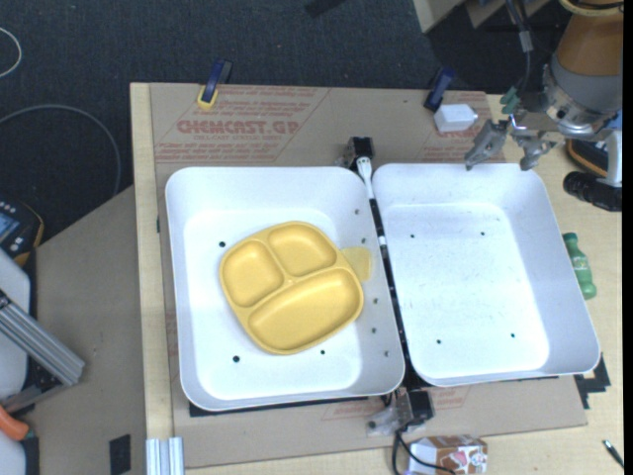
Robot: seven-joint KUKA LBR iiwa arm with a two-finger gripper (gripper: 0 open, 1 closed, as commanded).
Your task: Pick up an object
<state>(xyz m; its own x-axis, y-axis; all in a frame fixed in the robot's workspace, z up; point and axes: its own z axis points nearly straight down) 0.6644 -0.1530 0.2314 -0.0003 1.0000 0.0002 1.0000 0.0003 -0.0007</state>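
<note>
Two shallow white bins side by side on a brown board marked with red lettering. In the left bin [188,265], a yellow divided plate [290,286] with three compartments, lying flat and turned at a slant, near the bin's middle and closer to its right wall than its left. Just beside the plate's upper right edge, a small pale yellow scrap [357,261], touching or nearly touching the rim, too small to tell which. In the right bin [475,285], only small dark dots on the floor. Between the two bins, a thin black-and-white rod [375,221] running along the shared edge. Above the far right corner of the right bin, the gripper [506,148], fingers spread apart with nothing between them, well apart from the plate. Above it, the grey wrist and orange band [591,43] of the arm at the upper right. On the board behind the bins, a yellow clip [209,90] at the left and a small white block [455,118] near the gripper. At the right of the right bin, a green object [580,263] on the bench.
</note>
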